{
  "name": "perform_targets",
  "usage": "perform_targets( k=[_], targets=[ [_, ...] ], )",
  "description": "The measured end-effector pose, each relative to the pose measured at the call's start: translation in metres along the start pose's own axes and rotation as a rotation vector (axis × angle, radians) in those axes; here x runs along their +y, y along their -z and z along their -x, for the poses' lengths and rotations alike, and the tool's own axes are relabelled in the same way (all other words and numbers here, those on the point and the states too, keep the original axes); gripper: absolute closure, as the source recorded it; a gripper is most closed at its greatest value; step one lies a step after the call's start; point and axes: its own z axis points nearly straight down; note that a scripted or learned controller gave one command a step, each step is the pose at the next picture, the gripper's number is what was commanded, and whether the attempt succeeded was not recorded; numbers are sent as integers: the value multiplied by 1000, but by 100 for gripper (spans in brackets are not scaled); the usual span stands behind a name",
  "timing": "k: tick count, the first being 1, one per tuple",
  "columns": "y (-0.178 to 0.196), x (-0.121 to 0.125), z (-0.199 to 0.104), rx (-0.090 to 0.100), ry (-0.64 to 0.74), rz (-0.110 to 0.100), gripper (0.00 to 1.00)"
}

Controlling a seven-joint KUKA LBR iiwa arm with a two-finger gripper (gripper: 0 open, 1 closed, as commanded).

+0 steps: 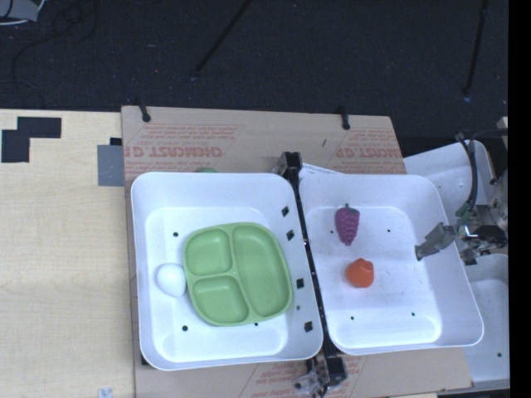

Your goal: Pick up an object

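From above, the left bin (149,222) holds a green three-compartment plate (237,273) with a white egg-shaped ball (171,279) touching its left edge. The right bin (415,322) holds a purple grape bunch (347,224) toward the far side and, just nearer, an orange round fruit (360,273), the two near but apart. Nothing lies over either. The gripper (437,240) hangs at the right bin's right rim, well apart from both fruits; whether its claw is apart or together I cannot tell.
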Motion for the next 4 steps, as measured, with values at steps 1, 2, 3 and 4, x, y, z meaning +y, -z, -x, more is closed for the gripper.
perform_targets(
  k=[1, 2, 3, 4],
  targets=[
    [6, 2, 0, -3, 3, 12, 0],
    [-37, 2, 0, -1, 3, 7, 0],
    [-101, 0, -5, 1, 3, 5, 0],
    [-156, 8, 0, 0, 3, 6, 0]
  ],
)
